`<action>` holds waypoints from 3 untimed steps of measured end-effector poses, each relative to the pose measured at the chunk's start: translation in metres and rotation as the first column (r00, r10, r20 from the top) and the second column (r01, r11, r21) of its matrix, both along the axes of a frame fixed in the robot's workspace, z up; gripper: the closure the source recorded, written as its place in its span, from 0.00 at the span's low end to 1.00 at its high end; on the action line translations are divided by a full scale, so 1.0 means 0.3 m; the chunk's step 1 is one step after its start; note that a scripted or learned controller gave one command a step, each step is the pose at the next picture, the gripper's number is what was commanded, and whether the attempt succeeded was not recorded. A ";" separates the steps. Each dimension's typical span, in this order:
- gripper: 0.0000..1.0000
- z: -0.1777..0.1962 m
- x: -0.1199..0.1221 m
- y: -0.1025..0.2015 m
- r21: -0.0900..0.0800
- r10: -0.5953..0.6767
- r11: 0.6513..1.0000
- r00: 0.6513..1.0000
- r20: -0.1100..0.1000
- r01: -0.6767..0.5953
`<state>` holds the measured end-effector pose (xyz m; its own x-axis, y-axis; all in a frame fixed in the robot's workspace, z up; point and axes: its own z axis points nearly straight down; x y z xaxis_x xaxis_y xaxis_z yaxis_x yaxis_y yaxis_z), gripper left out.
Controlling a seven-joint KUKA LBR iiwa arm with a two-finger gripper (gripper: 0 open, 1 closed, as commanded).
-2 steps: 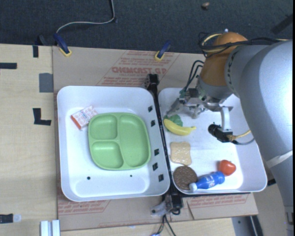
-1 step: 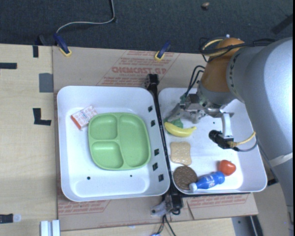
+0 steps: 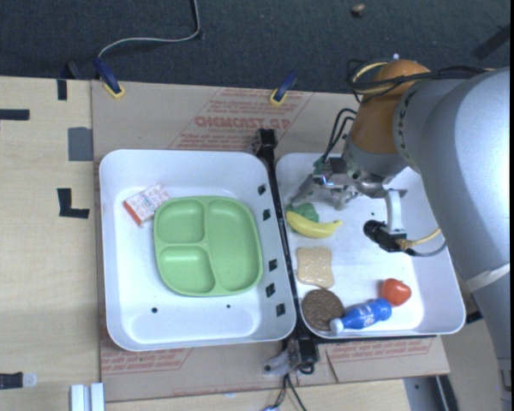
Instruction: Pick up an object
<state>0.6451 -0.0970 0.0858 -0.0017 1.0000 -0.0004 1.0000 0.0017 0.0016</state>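
grey arm (image 3: 467,144) smooth, rounded | tool (image 3: 330,188) grip unclear | banana (image 3: 313,223) curved, glossy

The grey arm (image 3: 463,152) comes in from the right, its broad casing taking up the upper right corner. The orange band (image 3: 379,114) sits above the wrist, which points down and to the left. The gripper (image 3: 325,187) hangs low at the wrist's end — metal parts and thin cables crowd it.
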 end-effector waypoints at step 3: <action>0.00 0.002 -0.075 -0.001 -0.001 0.000 1.000 1.000 0.002 0.000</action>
<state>0.6226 -0.0972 0.0864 -0.0017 1.0000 -0.0016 1.0000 0.0017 0.0039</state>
